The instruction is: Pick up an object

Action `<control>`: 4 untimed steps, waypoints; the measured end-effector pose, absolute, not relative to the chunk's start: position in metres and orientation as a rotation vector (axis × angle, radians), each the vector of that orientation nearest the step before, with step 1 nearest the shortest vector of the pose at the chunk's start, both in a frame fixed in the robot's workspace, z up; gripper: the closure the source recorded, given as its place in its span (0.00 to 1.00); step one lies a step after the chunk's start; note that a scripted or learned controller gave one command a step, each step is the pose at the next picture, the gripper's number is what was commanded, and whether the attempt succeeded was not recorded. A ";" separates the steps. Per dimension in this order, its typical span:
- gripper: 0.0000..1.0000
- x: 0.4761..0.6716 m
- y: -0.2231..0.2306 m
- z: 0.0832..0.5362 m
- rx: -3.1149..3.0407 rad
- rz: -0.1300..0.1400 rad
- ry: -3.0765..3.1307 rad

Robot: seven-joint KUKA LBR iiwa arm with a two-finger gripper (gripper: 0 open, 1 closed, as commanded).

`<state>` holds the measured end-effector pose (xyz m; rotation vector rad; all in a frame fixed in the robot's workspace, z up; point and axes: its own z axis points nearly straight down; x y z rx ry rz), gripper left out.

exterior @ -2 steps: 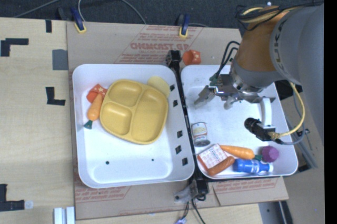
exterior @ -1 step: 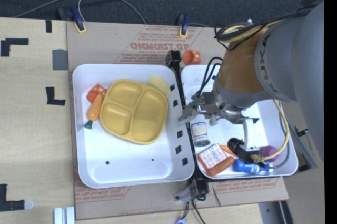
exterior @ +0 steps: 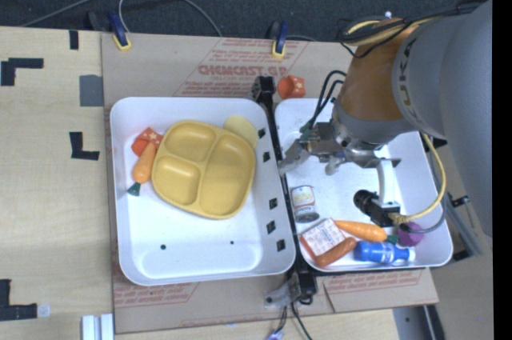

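End effector hangs over the right bin's left half, finger state unreadable from here. Pickable items sit along that bin's near edge: small can, red packet, carrot, blue bottle. Left bin carries a yellow divided plate.

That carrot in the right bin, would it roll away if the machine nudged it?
Probably. The carrot looks round and tapered, so it would likely roll in a curve. It looks like smooth plastic, perhaps slippery. The blue bottle and red packet beside it might stop it.
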<state>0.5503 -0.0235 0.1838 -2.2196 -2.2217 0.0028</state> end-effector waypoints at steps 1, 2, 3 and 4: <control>1.00 0.550 -0.023 0.193 -2.217 0.004 -2.223; 1.00 0.532 -0.045 0.254 -2.221 0.001 -2.223; 1.00 0.532 0.008 0.222 -2.218 0.003 -2.222; 0.00 0.532 0.008 0.222 -2.218 0.002 -2.223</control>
